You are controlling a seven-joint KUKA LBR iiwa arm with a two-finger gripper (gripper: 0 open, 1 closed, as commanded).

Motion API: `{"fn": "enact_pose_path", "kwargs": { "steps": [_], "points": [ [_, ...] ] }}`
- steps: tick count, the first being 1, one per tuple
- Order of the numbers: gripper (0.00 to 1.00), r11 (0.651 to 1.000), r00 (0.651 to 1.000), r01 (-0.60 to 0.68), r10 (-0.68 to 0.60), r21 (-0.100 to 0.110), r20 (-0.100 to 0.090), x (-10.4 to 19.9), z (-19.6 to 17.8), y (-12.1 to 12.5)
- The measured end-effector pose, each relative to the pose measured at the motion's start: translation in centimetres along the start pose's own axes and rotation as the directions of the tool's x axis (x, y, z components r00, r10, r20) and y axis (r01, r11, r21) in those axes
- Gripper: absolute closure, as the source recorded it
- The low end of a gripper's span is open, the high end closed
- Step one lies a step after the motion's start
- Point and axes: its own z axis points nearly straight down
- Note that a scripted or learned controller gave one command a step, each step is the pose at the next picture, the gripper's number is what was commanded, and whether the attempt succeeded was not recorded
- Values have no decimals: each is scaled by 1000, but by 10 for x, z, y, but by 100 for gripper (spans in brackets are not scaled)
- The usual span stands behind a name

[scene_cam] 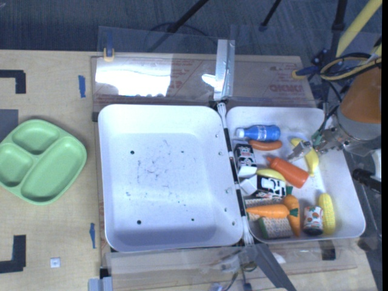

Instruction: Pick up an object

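The right bin (354, 187) holds a pile of toy food. A blue bottle (259, 132) lies at the back with an orange sausage (265, 145) just in front of it. An orange bottle (290, 171) lies in the middle, and a yellow banana (311, 160) is to its right. Towards the front are a carrot (267, 211), a corn cob (327, 211) and a small can (313, 220). My gripper (308, 147) hangs low over the bin's back right part, right at the banana's upper end. Nothing can be seen held in it.
The left bin (163, 168) is bare white with faint scuff marks. A green divided plate (39, 160) sits on the bench at far left. A clear panel (157, 71) stands behind the bins. Black-and-white cartons (244, 153) lie along the right bin's left wall.
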Motion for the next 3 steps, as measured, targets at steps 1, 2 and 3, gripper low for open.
{"fn": "enact_pose_path", "kwargs": {
  "steps": [1, 2, 3],
  "points": [
    [100, 1000, 1000, -2, 2, 2, 6, -2, -9, -1],
    [100, 1000, 1000, -17, 16, 15, 6, 41, -125, 11],
    [100, 1000, 1000, 7, -7, 13, 6, 42, -35, -23]
  ]
}}
